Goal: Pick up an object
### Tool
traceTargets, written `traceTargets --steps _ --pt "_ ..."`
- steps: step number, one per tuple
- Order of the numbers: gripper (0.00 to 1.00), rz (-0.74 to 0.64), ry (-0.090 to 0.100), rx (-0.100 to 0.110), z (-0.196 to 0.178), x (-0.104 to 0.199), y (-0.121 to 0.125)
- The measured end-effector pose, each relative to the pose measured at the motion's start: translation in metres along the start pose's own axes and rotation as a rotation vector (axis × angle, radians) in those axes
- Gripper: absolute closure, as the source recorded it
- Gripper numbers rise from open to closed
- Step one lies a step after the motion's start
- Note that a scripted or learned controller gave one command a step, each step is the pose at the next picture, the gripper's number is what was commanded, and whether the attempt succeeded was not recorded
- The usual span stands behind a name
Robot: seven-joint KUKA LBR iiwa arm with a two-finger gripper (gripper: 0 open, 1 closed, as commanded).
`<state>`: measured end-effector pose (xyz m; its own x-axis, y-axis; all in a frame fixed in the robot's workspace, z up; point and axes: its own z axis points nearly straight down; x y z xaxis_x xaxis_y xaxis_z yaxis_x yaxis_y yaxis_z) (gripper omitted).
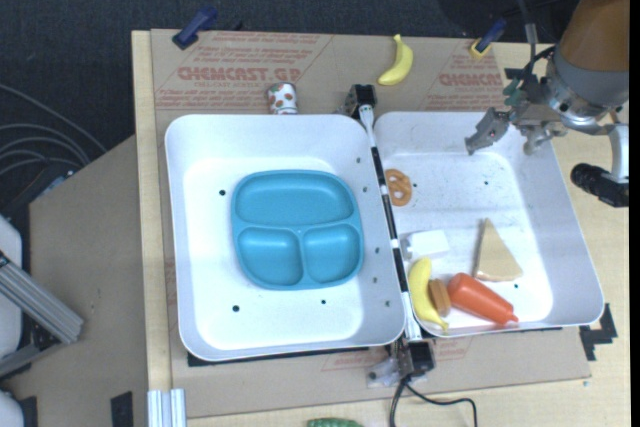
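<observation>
The right bin (545,205) holds a pretzel (398,186) by its left wall, a white block (428,243), a tan wedge (495,253), an orange carrot (480,298), a yellow banana (422,289) and a small hot dog (439,297). My gripper (505,130) hangs over the bin's back right part, open, with nothing between its fingers. It is well apart from the toys at the front of the bin.
The left bin (195,215) bears a blue divided plate (296,226). Outside the bins on the cardboard lie a second banana (396,63) and a small spotted toy (283,97). Blue clips (193,28) sit at the board's back edge.
</observation>
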<state>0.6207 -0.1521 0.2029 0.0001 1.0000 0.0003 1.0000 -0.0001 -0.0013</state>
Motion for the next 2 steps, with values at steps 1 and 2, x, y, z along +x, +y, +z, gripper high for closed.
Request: traceTargets --steps 1,2 --pt "0.0 -0.001 0.001 0.0 0.119 0.029 0.018" --pt "1.0 -0.001 0.0 -0.002 0.108 0.029 0.019"
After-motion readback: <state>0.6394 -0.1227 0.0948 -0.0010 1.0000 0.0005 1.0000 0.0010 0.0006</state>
